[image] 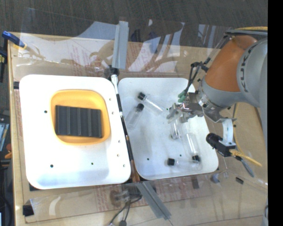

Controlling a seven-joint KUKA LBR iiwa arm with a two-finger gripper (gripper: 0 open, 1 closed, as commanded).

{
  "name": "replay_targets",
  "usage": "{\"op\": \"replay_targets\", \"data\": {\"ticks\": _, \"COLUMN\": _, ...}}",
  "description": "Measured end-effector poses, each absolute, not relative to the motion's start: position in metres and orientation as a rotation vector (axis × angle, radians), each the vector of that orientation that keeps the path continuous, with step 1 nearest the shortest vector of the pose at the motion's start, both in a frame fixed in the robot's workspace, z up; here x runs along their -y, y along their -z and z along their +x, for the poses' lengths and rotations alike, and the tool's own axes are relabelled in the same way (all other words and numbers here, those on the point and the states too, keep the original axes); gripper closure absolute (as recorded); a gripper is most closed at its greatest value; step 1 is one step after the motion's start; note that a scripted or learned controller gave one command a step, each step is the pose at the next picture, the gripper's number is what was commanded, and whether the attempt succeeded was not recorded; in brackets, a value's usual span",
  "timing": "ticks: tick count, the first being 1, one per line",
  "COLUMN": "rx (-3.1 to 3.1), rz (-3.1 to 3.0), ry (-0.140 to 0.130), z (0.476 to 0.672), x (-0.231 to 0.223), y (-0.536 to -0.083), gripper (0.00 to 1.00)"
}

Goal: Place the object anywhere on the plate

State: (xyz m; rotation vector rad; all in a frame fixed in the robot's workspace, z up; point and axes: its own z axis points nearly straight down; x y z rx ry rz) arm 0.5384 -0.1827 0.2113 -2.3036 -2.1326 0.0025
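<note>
A yellow plate [78,97] sits in the left bin [61,168], with a black ridged block [79,121] lying on it. Several clear vials with black caps lie in the right bin [151,166]: one [150,102] near its far left, a smaller one [134,113] just below that, and one [193,149] near the front right. A loose black cap [170,162] rests at the front. My gripper [178,114] hangs over the right half of that bin, directly above another clear vial [175,132]. Nothing is visibly held.
A raised rim [123,131] divides the two bins. Clear plastic sheeting and metal brackets [151,199] lie along the bench's front edge. The arm's orange band [226,69] looms over the right bin's far right corner.
</note>
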Motion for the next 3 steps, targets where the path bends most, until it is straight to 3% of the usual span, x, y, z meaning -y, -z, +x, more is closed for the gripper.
{"op": "replay_targets", "data": {"ticks": 1, "rx": 2.309, "rz": -2.126, "ry": -0.002, "z": 0.585, "x": 0.131, "y": -0.245, "gripper": 1.0}}
{"op": "replay_targets", "data": {"ticks": 2, "rx": 2.533, "rz": -1.859, "ry": -0.001, "z": 0.616, "x": 0.091, "y": -0.224, "gripper": 1.0}}
{"op": "replay_targets", "data": {"ticks": 3, "rx": 2.654, "rz": -1.674, "ry": -0.003, "z": 0.608, "x": 0.061, "y": -0.191, "gripper": 1.0}}
